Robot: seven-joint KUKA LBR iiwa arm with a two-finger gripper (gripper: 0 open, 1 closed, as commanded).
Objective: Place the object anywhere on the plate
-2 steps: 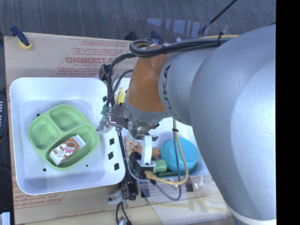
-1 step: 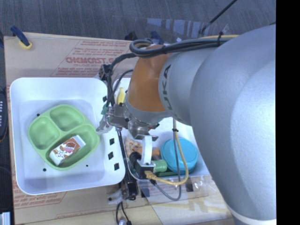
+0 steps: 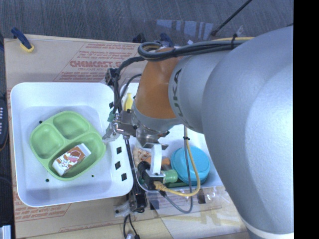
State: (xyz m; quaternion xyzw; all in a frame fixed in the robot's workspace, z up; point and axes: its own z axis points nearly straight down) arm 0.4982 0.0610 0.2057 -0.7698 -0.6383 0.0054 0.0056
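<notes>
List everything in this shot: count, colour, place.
left bin: one, white, left side of the bench
right bin: one, white, mostly under the arm
plate: one, green, three compartments, in the left bin
packet: one, white with red and brown print, in the plate's lower compartment
round dish: one, blue, in the right bin
small object: one, green, beside the round dish
clamp: one, blue and yellow, top-left
arm: one, grey, orange band

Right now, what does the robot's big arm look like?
The thick, rounded grey robot arm is smooth and shiny, like a fat pipe. Above its wrist sits a wide orange band, with black letters printed beside it on the grey shell. A bundle of black cables loops over the top of the band.
</notes>
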